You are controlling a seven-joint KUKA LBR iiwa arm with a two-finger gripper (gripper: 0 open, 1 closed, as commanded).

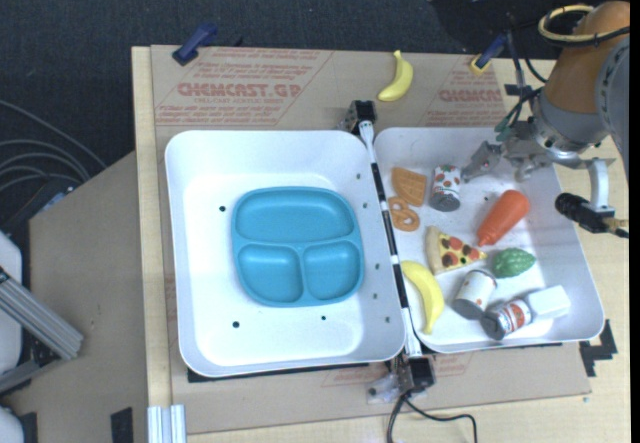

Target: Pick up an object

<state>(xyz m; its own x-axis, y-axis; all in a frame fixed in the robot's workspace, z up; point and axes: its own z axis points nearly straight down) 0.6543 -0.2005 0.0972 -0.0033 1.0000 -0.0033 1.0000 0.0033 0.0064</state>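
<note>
Camera view: gripper [497, 157] hovers splayed and empty, it seems, above the right bin's [590, 281] far edge, near the carrot [501, 216]. Descending squarely with fingers straddling the carrot's narrow width should help it grip.

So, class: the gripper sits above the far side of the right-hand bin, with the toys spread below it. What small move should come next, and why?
Probably a short drop toward the carrot. The gripper hangs over the right bin just beyond it and holds nothing, and the carrot has bare bin floor around it, apart from the small can on its left, so it looks the easiest nearby target.
</note>
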